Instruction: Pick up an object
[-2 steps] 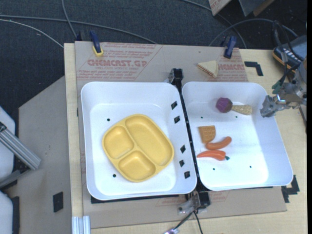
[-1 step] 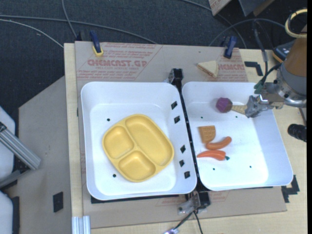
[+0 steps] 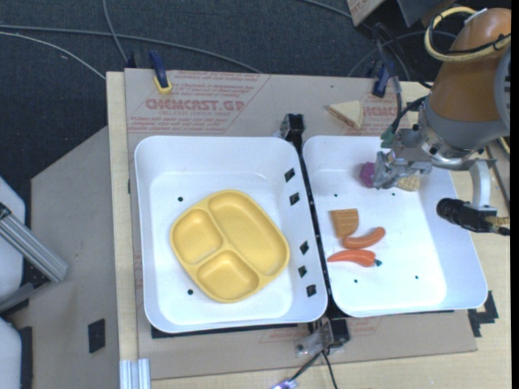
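The gripper [image 3: 390, 171] hangs low in the right bin [image 3: 454, 286], a purple object [image 3: 369, 173] just beside its fingers; their state cannot be told. The sausage [image 3: 363, 237], carrot [image 3: 353, 257] and toast [image 3: 344, 220] lie nearer the camera. No lift is evident.

Yellow tray [image 3: 230, 245] in a white bin [image 3: 154, 217]; orange carrot [image 3: 353, 257], purple piece [image 3: 369, 173] in the other.
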